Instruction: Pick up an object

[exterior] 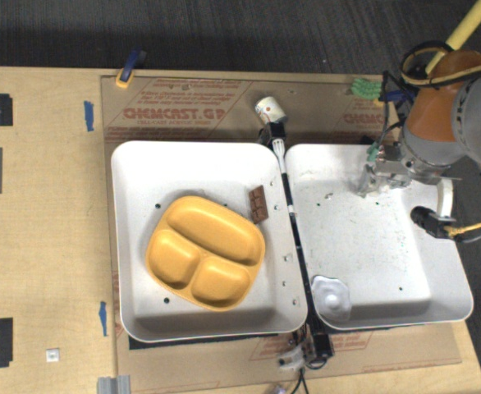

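In the camera view, the gripper (377,174) is being held over the far corner of the right bin (421,298), apparently so that it can descend on something there; whether its pincer is apart or together cannot be told. Nothing is being carried.

The likely pick targets are lying elsewhere: a yellow divided tray (205,251) is resting in the left bin (142,171), with a small brown block (258,204) just beside it near the dividing rim, and a clear cup-like item (331,295) is sitting in the right bin's near-left corner, well apart from the gripper. Nothing is blocking the way between them.
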### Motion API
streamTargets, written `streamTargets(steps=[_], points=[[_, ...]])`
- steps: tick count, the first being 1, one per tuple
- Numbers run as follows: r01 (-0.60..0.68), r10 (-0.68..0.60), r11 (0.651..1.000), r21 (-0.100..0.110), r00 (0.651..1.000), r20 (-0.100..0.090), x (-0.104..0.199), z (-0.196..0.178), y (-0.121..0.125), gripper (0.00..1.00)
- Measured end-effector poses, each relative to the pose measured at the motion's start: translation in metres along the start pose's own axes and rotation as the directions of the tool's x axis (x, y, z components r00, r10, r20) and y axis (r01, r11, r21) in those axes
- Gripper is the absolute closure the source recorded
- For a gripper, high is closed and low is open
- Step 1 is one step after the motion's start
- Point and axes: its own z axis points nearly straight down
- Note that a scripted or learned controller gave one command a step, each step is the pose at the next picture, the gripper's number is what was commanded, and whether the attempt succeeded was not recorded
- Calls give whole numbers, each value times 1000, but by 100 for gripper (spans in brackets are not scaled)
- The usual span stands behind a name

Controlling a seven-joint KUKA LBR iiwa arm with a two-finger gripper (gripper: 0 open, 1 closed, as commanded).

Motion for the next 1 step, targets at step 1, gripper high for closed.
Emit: streamTargets(steps=[1], points=[[0, 0, 1000, 0, 1000, 0, 0, 0, 0, 0]])
